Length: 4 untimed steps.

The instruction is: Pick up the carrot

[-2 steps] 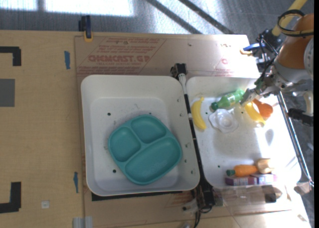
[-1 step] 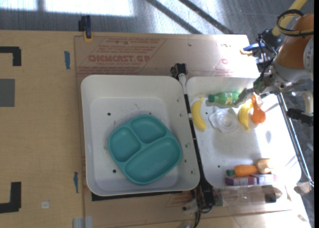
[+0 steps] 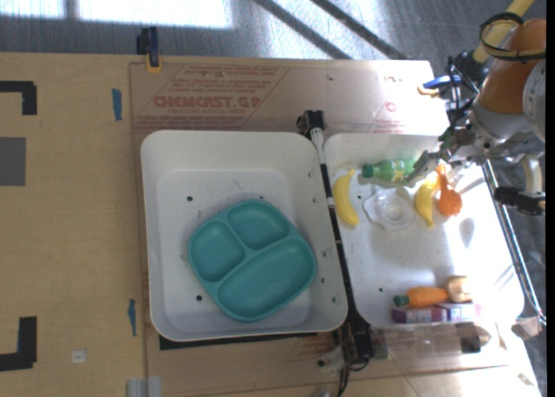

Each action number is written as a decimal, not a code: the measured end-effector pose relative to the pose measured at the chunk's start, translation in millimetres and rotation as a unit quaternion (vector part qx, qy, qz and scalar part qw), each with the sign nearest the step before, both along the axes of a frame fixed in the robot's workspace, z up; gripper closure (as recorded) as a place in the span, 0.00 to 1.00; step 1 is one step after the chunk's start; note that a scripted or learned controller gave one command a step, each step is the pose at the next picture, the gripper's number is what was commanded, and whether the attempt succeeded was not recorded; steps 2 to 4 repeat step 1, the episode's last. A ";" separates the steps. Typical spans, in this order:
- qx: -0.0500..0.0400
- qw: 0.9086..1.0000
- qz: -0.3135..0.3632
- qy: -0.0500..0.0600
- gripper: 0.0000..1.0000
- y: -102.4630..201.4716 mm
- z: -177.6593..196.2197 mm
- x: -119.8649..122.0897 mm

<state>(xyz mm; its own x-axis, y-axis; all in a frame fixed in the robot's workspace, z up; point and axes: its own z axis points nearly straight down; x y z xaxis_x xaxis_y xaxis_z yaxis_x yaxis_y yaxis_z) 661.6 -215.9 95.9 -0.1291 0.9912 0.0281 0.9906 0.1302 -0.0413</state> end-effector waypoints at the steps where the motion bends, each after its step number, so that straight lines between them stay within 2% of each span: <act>1: -0.001 1.000 -0.001 -0.001 0.00 0.0 2.0 -0.6; 4: -0.001 1.000 -0.001 -0.001 0.00 0.0 2.0 -0.6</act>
